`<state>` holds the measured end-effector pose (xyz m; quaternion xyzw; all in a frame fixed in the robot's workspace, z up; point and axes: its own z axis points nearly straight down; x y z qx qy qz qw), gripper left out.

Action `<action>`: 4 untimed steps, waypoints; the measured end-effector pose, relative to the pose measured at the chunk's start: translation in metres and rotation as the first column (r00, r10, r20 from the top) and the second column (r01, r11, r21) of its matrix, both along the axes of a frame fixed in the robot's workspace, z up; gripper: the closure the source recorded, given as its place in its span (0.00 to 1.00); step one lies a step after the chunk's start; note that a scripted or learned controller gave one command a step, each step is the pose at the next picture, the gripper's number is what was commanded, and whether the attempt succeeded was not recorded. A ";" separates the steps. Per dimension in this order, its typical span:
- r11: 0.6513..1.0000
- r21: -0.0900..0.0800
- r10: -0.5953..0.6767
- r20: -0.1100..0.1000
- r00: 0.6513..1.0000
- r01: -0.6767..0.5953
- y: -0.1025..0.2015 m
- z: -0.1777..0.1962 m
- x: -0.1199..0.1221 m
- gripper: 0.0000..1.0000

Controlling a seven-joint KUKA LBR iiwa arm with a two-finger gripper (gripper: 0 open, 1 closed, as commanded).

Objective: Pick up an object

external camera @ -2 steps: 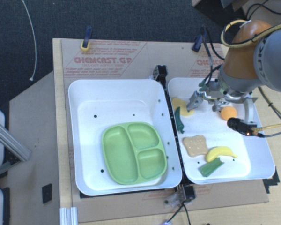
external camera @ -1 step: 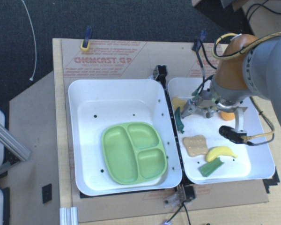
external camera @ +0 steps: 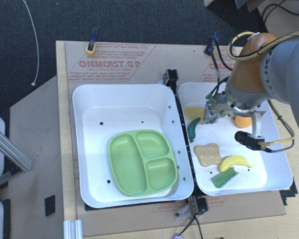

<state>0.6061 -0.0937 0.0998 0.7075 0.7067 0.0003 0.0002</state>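
Note:
The right bin (external camera: 274,178) holds several toy foods. A yellow flat piece (external camera: 191,113) lies at its far left, with a dark green curved piece (external camera: 193,129) just below it. Near the front lie a tan bread slice (external camera: 208,154), a yellow banana (external camera: 235,162) and a green stick-shaped piece (external camera: 224,178). An orange ball (external camera: 243,121) is partly hidden under the wrist. My gripper (external camera: 213,112) hangs low over the bin's back left, just right of the yellow piece and left of the orange ball.
The left bin (external camera: 89,108) holds a green divided plate (external camera: 142,161). A black clamp (external camera: 170,77) sits at the back between the bins. A black connector with a yellow cable (external camera: 250,140) hangs off the arm over the right bin.

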 end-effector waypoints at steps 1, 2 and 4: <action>1.000 -0.001 0.000 0.004 1.000 0.000 -0.008 0.048 -0.004 1.00; 1.000 -0.002 0.001 0.006 1.000 -0.001 -0.011 0.092 0.001 1.00; 1.000 0.001 0.006 0.002 1.000 -0.006 0.040 0.150 0.000 1.00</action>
